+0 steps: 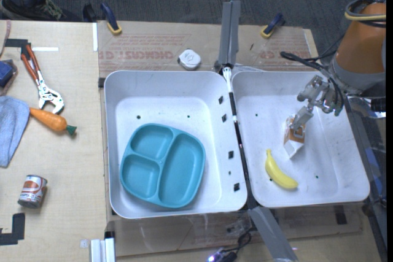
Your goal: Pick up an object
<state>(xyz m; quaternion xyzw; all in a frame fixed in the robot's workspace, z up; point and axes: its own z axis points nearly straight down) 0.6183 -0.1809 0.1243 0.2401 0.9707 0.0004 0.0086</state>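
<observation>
The tool [299, 126] hangs in the right bin [344, 190], its fingers pinched on a small brown-and-white packet [295, 139], lifted (seemingly), with the banana [280, 172] at seven o'clock, untouched.

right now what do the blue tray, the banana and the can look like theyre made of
Blue tray: moulded plastic, by its uniform colour and soft sheen. Banana: smooth, evenly yellow; real fruit or a plastic replica, can't tell. Can: probably metal, its top rim glinting, with a printed label.
</observation>
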